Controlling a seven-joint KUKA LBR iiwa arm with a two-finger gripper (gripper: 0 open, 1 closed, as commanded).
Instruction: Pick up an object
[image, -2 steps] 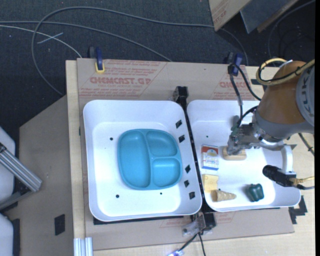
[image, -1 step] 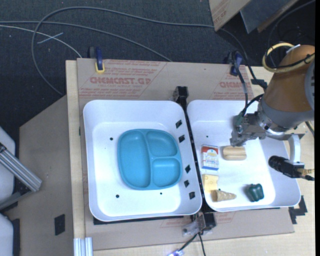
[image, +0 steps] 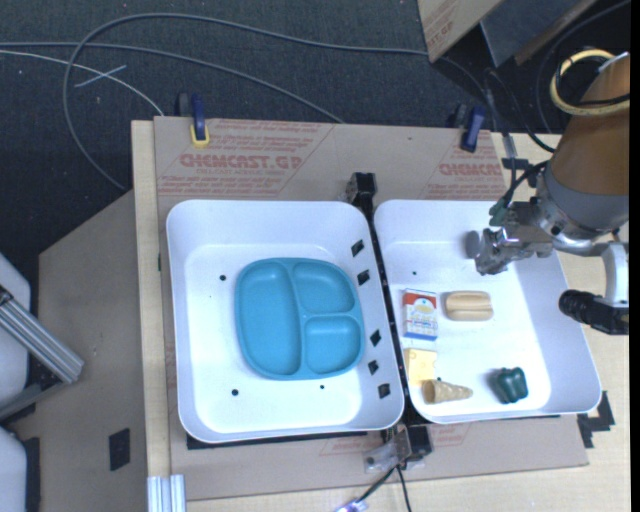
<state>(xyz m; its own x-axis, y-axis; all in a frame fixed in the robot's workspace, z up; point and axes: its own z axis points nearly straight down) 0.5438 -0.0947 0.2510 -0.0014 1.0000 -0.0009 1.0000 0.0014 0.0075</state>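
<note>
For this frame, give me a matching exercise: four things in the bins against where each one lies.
Things:
1. blue divided plastic plate
2. tan bread-roll toy
3. dark green pepper toy
4. red-and-white small carton

Places:
A. near right corner of the right bin
B. left bin, middle
C. right bin, beside the divider
D. right bin, middle, right of the carton

Pairs: 1-B, 2-D, 3-A, 4-C

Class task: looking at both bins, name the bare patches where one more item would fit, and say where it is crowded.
Left bin: bare strips all around the blue plate. Right bin: bare floor between bread roll and green pepper. Crowded: its left side, with carton, cheese and cone; the gripper hangs over the top.
</note>
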